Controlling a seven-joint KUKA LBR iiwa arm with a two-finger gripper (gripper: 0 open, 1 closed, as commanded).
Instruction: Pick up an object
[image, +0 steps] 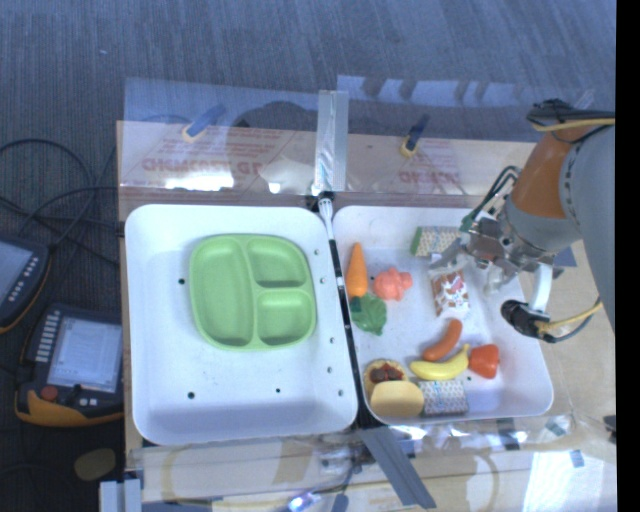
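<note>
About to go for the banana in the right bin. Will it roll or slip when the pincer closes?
The banana looks like smooth toy plastic, so it may slip. Its curve probably stops it rolling far. It lies against the sausage and near the red pepper, so a push would likely shift those too.

A: Noting the left side. What is sitting there?

B: A white bin (140, 330) is taking up the left half of the bench. A green divided plate (220, 290) is lying flat near its middle, three compartments, the long one lying to the left.

A: Behind it?

B: A clear sheet (230, 150) is standing along the back edge, with a blue clip (203, 122) gripping its top. A silver tape strip (331, 140) is running up it at the centre.

A: Floor?

B: A handheld pendant (75, 365) with a screen is lying on the grey carpet (300, 40), well left of the bin. Black cables (60, 190) are trailing above it.
</note>
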